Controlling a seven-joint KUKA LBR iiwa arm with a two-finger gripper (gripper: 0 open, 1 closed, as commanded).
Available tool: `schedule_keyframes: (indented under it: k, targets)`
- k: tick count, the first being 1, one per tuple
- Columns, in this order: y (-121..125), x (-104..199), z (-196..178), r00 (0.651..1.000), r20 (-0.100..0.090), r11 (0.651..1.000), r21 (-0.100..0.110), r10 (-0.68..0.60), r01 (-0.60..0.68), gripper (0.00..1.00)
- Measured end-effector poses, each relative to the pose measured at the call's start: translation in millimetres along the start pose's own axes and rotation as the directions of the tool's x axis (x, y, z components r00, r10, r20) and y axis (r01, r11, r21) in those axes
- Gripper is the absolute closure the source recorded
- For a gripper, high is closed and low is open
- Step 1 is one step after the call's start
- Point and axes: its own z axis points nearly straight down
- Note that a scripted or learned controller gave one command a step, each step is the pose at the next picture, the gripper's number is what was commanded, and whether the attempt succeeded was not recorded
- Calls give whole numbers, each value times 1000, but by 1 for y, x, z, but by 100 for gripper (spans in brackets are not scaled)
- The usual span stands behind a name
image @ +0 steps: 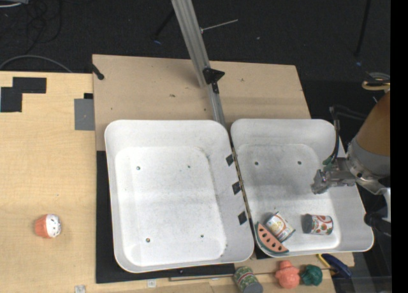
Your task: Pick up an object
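Over the right bin, your fingers hang above bare floor nr the bin's right wall; can't tell if they're wide or narrow.
Nothing visible btwn them. Below the fingers, toward the bin's front edge, lies a small can w/ red label on its side; left of it a tilted yellow-labelled can just beside a watermelon slice. Left bin sits well apart, left of the fingers.

Two small cans and watermelon slice in right bin.
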Motion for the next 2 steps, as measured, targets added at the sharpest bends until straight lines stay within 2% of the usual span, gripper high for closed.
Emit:
schedule_keyframes:
  k: [1,2]
  targets:
    - [-1,-1,-63,1000,3,1000,-7,-6,6,100]
    - [-4,-3,-106,1000,3,1000,-7,-6,6,100]
